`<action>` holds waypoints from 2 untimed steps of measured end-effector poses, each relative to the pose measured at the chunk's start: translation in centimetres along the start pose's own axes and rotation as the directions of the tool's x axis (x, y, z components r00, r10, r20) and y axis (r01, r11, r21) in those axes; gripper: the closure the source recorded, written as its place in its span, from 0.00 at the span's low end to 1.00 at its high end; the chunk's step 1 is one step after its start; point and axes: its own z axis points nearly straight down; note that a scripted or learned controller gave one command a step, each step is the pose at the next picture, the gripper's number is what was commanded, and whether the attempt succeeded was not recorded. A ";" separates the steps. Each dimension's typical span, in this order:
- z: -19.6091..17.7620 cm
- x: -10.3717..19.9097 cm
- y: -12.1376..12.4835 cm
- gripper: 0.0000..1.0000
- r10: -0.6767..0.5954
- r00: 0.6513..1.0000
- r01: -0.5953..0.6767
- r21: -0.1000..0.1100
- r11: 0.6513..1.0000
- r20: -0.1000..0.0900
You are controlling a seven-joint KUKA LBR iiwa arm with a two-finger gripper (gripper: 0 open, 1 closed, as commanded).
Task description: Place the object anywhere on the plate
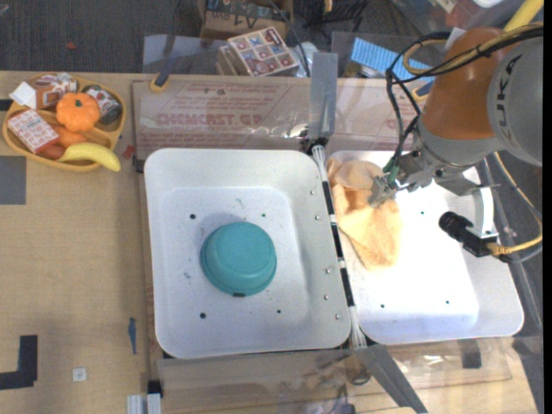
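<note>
The tool [380, 194] is low in the far left part of the right bin [431, 283], its tip down against the far edge of a tan cloth [373, 227]. The view does not make plain whether the tool is open or closed, nor whether it has any hold of the cloth. Above it, the grey arm [509, 102] with its orange band [461, 93] reaches in from the right.

The cloth lies crumpled on the floor of the right bin, close along that bin's left wall, running from the far left corner toward the middle. It is fully inside the right bin and well apart from the plate.

The teal plate [240, 258] sits in the left bin [172, 188], slightly near of that bin's centre, with nothing on it. The two white bins stand side by side, touching along their shared edge.

Along the far side of the bins lies a flat cardboard strip with red lettering [220, 119]. Beyond it, on the far floor, stand a patterned box [259, 50] and a blue ridged piece [376, 56].

At the far left of the table [60, 257] is a yellow tray [17, 141] that holds a toy pumpkin [78, 111], a toy banana [91, 154] and small printed cartons [33, 131]. A piece of black tape [26, 358] marks the table's near left.
</note>
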 end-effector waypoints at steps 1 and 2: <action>-4.0 -0.2 0.0 1.00 0.001 1.000 -0.001 0.000 1.000 0.001; -5.0 3.9 2.7 1.00 -0.386 0.922 0.386 -0.002 0.922 0.002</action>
